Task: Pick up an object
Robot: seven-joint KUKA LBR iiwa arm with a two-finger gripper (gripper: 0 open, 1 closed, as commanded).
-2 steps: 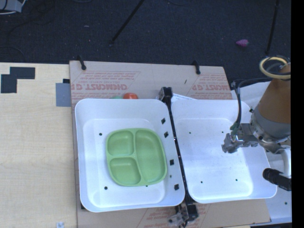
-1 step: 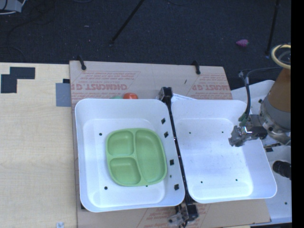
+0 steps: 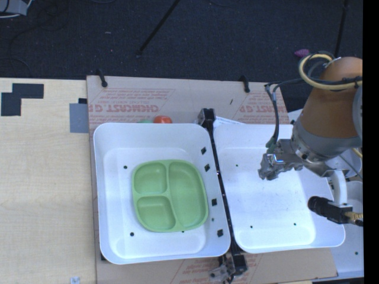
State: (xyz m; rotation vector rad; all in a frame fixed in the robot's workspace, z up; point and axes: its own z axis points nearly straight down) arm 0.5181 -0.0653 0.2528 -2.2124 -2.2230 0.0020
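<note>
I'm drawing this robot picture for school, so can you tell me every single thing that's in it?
White bins: two, white, side by side on the bench; the left one, the right one.
Divided tray: one, light green, three compartments, lying flat in the left bin.
Small round thing: one, red-orange, just behind the left bin's far rim; too small to tell what it is.
Cardboard sheet: one, brown with red print, under both bins.
Bench top: light wood, on the left.
Arm: one, grey and orange, reaching in from the right.
Gripper: one, dark, over the right bin.
</note>
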